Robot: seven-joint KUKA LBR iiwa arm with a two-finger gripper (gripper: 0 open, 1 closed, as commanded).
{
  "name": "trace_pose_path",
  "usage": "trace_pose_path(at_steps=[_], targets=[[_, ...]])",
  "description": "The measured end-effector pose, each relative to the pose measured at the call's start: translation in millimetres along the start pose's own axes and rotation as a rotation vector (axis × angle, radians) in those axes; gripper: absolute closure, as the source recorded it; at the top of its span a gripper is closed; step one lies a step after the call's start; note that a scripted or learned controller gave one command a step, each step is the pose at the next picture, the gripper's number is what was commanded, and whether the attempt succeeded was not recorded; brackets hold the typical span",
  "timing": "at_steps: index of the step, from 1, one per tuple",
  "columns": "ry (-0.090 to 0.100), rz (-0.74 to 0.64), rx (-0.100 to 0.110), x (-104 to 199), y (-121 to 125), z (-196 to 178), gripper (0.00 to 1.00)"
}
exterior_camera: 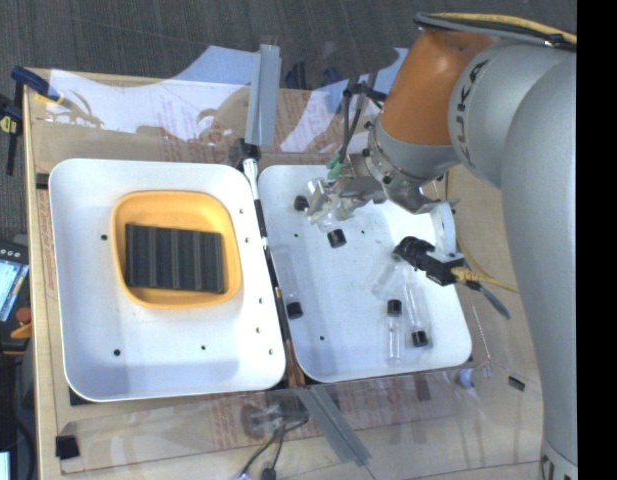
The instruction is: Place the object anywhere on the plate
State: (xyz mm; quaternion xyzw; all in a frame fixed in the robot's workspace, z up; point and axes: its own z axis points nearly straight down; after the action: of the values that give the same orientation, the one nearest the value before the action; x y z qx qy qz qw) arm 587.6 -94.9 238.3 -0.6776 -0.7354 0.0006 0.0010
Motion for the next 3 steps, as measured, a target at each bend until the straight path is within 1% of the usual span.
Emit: trace_pose_path(at_steps=[1, 2, 3], targets=[[0.000, -0.049, 0.000, 23, 39, -24, 1.00], [0.002, -0.178, 0.003, 33, 61, 48, 1.00], [0.001, -0.401, 0.003, 63, 52, 47, 1.00]])
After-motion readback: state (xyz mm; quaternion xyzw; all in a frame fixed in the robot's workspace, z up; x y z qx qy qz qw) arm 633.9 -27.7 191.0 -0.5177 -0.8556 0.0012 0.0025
